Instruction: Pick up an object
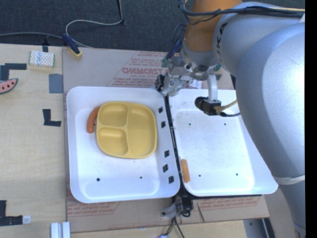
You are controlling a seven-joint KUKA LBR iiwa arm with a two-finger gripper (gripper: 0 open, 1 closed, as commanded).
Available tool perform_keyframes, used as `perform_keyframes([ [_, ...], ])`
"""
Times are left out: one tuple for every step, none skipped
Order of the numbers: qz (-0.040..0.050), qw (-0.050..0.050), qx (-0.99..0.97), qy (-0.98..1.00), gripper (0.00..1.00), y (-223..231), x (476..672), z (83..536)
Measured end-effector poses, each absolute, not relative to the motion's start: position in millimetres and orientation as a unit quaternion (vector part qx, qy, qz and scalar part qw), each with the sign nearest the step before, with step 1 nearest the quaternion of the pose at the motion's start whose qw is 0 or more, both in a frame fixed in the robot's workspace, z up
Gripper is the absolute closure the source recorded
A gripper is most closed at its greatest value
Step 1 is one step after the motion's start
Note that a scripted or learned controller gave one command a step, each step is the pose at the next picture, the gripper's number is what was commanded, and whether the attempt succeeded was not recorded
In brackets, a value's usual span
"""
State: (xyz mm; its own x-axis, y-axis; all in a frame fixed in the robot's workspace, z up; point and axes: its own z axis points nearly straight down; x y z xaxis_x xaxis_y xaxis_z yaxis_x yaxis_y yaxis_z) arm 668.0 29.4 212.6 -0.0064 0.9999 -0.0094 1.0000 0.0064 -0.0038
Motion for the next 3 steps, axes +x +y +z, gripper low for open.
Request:
perform_keyframes([
  [-0.0049,0.002,0.705,0.709,0.0,29.6,668.0,212.5],
  [-0.0056,0.003,0.704,0.71,1.0,29.5,668.1,222.2],
  [-0.0061,0.003,0.704,0.71,0.0,29.5,668.0,222.0],
])
